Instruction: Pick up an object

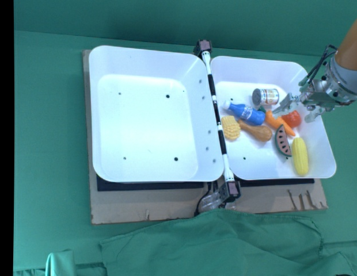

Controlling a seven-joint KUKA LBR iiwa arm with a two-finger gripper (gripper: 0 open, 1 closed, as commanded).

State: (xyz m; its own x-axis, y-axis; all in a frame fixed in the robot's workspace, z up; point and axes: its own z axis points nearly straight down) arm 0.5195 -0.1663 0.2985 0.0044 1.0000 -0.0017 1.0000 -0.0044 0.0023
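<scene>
In the camera view, the arm point(346, 68) reached in from the right, and its end effector point(302, 103) hung low over the right-hand part of the right bin point(253, 68). Its fingers point(285, 103) looked spread apart, one prong pointing left toward the can and the other angled down near the red piece, and nothing sat between them (the metal parts overlapped the toys, so the reading was a cautious one).

All the candidate objects lay in that right bin, clustered toward its middle and right side. A small can point(265, 96) lay on its side near the top of the cluster, with a blue bottle point(246, 113) just beside it to the lower left. Below these were a corn cob point(230, 127), a tan drumstick-shaped piece point(258, 131), an orange carrot point(278, 122) and a red piece point(292, 118) close under the end effector. A watermelon slice point(283, 142) and a yellow cob point(300, 156) lay nearer the front right corner. The left bin point(147, 119) held no toys.

By my judgement the task was at the approach stage: the end effector was down among the objects but had secured nothing, so closing on one (the carrot or red piece seemed nearest) and lifting it clear remained to be done.
</scene>
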